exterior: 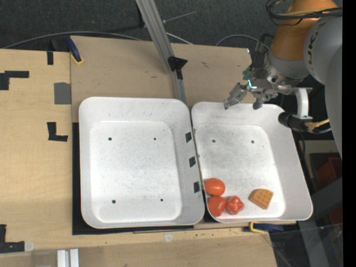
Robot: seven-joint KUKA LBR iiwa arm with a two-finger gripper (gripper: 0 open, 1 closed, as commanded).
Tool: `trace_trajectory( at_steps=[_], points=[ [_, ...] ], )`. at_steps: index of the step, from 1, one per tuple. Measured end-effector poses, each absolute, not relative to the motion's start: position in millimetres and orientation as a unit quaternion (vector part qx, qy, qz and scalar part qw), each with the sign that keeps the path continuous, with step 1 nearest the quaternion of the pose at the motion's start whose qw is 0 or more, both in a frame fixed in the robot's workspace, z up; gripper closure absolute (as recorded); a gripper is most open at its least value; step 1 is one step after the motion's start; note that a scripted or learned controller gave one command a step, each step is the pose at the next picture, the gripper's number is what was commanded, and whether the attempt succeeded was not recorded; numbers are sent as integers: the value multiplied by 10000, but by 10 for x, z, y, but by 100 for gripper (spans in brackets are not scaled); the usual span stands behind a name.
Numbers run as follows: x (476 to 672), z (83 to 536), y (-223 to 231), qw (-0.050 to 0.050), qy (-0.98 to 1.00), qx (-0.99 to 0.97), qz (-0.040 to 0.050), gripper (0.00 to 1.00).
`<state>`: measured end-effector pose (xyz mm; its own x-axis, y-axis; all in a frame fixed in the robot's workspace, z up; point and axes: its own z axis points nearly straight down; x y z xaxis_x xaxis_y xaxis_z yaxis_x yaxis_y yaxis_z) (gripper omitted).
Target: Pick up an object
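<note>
Gripper [245, 100] at upper right of frame, over the far rim of the right bin [289, 149]; fingers [232, 99] spread apart, nothing between them. Right bin, lower part: tomato [215, 187], two red pieces, possibly peppers [225, 205], touching it below, waffle [261, 198] near to their right. Left bin [89, 149] sits beside it on the surface [122, 65].

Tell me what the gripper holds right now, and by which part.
Nothing is held. The gripper hangs open over the far rim of the right white bin, with bare space between its fingers.
</note>
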<state>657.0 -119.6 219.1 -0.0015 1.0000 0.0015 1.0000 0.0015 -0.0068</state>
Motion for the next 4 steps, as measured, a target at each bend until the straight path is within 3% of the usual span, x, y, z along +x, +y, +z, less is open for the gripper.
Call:
trace_trajectory(
  at_steps=[1,4],
  points=[
    [6580,2226,-1198,6,-7081,-7061,6,0],
    [6552,867,-1135,2,-7078,-7065,19,0]
  ],
)
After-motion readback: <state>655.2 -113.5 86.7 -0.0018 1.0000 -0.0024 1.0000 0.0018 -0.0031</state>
